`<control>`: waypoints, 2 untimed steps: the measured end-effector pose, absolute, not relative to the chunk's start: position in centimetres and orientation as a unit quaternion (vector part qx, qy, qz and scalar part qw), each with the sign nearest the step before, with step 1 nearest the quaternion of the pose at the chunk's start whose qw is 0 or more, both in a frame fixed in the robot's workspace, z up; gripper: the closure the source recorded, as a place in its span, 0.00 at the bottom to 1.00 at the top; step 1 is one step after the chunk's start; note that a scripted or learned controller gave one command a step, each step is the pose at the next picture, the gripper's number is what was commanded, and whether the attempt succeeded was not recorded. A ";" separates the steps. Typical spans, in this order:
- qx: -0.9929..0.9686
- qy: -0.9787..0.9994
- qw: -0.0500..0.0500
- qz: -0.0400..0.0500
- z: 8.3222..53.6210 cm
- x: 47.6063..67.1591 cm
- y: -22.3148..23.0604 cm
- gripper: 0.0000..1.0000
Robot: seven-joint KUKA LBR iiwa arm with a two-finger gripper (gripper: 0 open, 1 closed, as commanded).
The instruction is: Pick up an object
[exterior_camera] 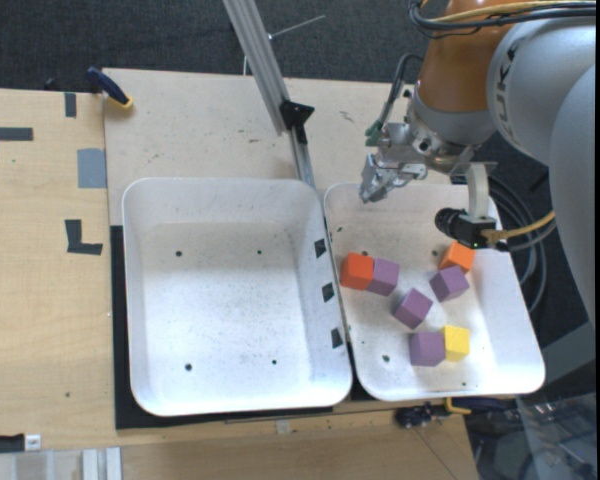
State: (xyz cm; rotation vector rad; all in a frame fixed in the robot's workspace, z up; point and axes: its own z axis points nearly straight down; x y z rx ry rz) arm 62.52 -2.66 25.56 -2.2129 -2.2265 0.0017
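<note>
**Nothing lifted yet: I hang over the back of the right bin**

My fingers hang at the far end of the right bin, close to the rim it shares with the left bin. Whether they are spread or closed I cannot tell; they show as a small metallic cluster under my wrist, too fine to read. Nothing shows between them, so I claim no hold on anything.

The things I might take all lie in the right bin, nearer the camera than I am. An orange cube sits touching a purple cube; this pair is closest to me. Further on lies another purple block, then a second purple one just beside a small orange piece by the right wall. Nearest the front rim a purple cube touches a yellow cube. The left bin holds only dark specks.

As I judge it, the task is at its start: every block rests on the bin floor. What is left is the whole of it: choosing one, coming down over it, closing and raising it. The touching pairs look awkward; the lone purple block in the middle seems the cleaner target.
</note>
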 end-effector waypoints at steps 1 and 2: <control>-0.705 -0.709 0.001 0.001 24.8 62.7 1.7 1.00; -0.704 -0.710 0.001 0.000 25.1 62.0 7.3 1.00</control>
